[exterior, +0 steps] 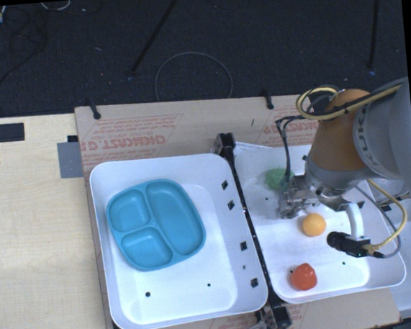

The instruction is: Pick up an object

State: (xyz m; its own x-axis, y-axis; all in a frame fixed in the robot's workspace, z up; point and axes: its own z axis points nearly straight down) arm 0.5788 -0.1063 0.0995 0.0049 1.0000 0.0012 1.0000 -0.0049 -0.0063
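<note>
Clearly nothing was picked yet: the gripper (290, 204) hovered low at centre right of the frame, its grasp impossible to tell, just beside the green object (275, 178). Nearby, orange ball (313, 224) and red object (302, 277) sat loose in the right bin (389, 274), its rim close.

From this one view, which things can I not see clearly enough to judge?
- Gripper: small and blurred under the wrist in the camera view; whether it is open or shut cannot be told.
- Green object: partly covered by a cable and the gripper; its shape is unclear.
- Arm: cut off by the right edge.
- Red object and orange ball: in full view, but too small to name exactly.
</note>
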